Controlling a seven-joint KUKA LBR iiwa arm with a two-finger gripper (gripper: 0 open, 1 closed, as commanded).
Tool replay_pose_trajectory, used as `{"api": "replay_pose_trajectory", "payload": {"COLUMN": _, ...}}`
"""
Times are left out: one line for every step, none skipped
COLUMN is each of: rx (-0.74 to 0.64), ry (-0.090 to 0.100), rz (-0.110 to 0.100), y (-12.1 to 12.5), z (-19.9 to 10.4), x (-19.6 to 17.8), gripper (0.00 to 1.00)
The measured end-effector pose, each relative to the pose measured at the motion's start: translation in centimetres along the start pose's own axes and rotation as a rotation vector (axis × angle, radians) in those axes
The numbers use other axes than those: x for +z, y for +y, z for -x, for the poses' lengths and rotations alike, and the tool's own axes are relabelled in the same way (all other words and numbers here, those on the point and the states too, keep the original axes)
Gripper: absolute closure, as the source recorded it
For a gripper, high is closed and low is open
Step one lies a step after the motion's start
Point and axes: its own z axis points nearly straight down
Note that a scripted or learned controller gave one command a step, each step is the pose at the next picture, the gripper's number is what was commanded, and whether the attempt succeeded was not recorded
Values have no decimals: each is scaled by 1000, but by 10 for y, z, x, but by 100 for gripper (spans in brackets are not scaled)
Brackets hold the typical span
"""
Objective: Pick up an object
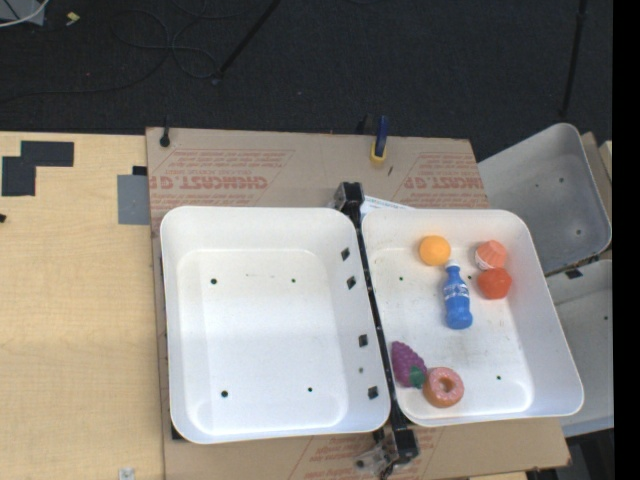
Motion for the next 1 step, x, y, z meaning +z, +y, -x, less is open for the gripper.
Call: {"api": "replay_pose_trajectory", "payload": {"rx": -4, "ry": -2, "rz": 2, "y": 11, "z": -1, "x": 0, "gripper": 100}}
